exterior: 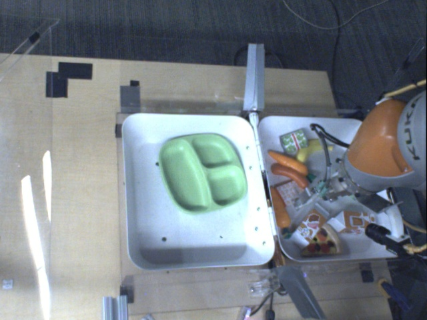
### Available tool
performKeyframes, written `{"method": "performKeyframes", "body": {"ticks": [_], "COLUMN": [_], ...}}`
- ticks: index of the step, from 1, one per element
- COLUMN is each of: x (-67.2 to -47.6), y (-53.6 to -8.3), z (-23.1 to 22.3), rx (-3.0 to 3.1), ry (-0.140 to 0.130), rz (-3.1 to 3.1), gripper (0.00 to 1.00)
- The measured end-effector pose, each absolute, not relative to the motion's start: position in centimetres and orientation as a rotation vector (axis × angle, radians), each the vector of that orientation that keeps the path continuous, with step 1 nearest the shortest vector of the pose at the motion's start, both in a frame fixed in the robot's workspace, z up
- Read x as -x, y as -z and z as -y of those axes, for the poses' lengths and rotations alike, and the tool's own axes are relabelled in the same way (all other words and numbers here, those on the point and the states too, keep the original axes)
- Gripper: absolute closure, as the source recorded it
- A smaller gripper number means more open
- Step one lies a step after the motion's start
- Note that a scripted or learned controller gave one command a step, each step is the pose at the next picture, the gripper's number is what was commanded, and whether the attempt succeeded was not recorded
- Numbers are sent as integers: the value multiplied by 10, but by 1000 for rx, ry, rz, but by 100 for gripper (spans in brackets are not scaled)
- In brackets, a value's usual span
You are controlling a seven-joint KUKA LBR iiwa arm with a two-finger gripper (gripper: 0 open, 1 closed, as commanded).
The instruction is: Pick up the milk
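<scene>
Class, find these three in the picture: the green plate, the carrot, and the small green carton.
green plate point(203, 172): camera view, on the ridge between its compartments.
carrot point(288, 161): camera view, mid-length of its body.
small green carton point(293, 140): camera view, centre of its printed face.

One camera sits high above the pale wooden counter point(80, 199) and looks down at a slant. It is far enough back to take in both shallow white plastic bins point(133, 199) side by side, the counter's far edge, and the dark carpet floor point(167, 9) beyond it.
</scene>
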State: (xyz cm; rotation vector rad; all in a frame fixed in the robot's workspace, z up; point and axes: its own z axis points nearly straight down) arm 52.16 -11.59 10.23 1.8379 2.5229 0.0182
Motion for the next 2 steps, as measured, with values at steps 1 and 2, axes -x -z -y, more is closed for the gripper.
{"method": "performKeyframes", "body": {"ticks": [1,2], "x": [-493,-498], "y": [-90,-103], "z": [115,113], "rx": [-1777,-1768], "ry": [-14,-27], "rz": [-2570,-2565], "gripper": [0,100]}}
